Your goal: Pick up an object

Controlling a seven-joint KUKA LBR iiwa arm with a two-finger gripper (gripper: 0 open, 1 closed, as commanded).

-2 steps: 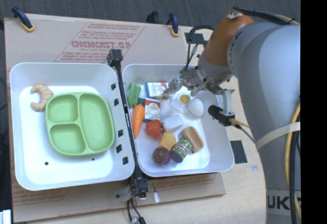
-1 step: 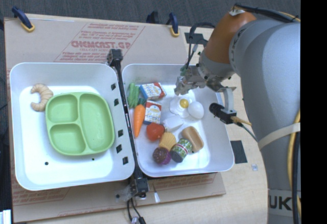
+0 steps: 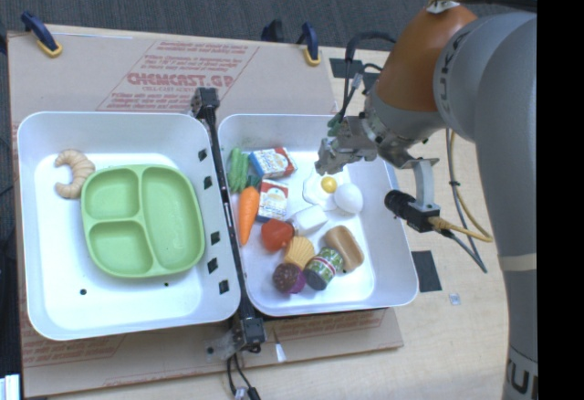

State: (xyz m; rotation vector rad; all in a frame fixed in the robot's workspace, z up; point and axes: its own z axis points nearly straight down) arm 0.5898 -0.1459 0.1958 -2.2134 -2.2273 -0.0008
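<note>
The right bin (image 3: 392, 243) holds several toy foods: a green vegetable (image 3: 239, 168), two small cartons (image 3: 272, 161) (image 3: 272, 199), a carrot (image 3: 246, 214), a red tomato (image 3: 276, 234), a fried egg (image 3: 321, 188), a white egg (image 3: 348, 198), a brown bread roll (image 3: 345, 245), a yellow corn piece (image 3: 299, 250), a can (image 3: 321, 268) and a purple grape bunch (image 3: 286, 278). My gripper (image 3: 333, 156) hangs low over the bin's upper right part, just above the fried egg and beside the white egg. Nothing visibly hangs from it.
The left bin (image 3: 36, 298) holds a green divided plate (image 3: 143, 218) and a croissant (image 3: 73, 172) at its upper left. A black divider (image 3: 217, 197) runs between the bins. Cables (image 3: 461, 215) trail from the wrist over the bench at the right.
</note>
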